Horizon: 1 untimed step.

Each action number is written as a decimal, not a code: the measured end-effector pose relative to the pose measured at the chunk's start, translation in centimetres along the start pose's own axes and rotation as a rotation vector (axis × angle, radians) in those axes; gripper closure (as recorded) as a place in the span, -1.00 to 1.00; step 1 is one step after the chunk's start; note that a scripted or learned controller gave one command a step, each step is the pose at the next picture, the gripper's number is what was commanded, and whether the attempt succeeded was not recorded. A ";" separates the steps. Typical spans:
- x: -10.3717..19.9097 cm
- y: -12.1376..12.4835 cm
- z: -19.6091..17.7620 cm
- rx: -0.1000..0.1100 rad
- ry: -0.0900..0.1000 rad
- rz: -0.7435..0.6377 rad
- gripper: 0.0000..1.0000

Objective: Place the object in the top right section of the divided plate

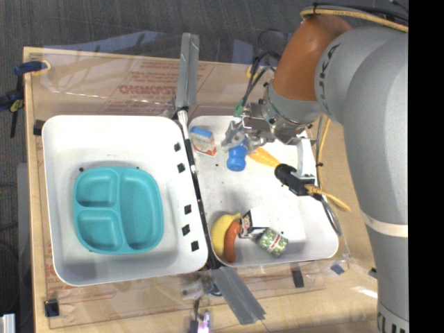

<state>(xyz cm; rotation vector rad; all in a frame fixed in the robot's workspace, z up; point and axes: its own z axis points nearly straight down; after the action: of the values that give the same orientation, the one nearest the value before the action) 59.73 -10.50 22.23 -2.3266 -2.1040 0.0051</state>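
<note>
My claw [239,136] hovers low in the right bin [316,245], just above the blue plastic piece [236,159] (whether its grip is spread or closed, I cannot tell). The smooth teal plate [118,209] waits in the left bin [55,137]. That rounded, slick piece could slip, or I nudge the carton [202,140] beside it.

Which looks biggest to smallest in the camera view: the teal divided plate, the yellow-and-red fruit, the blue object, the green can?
1. Teal divided plate, by far the largest.
2. Yellow-and-red fruit.
3. Green can and blue object: they look much alike, and the gripper just above the blue one may hide part of it, so I won't rank them.
</note>
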 end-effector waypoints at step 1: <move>6.8 -3.2 1.9 0.000 -0.001 -0.100 1.00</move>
<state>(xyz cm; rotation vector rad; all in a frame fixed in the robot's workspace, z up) 57.23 -3.41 20.37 -2.2186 -2.2183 0.0064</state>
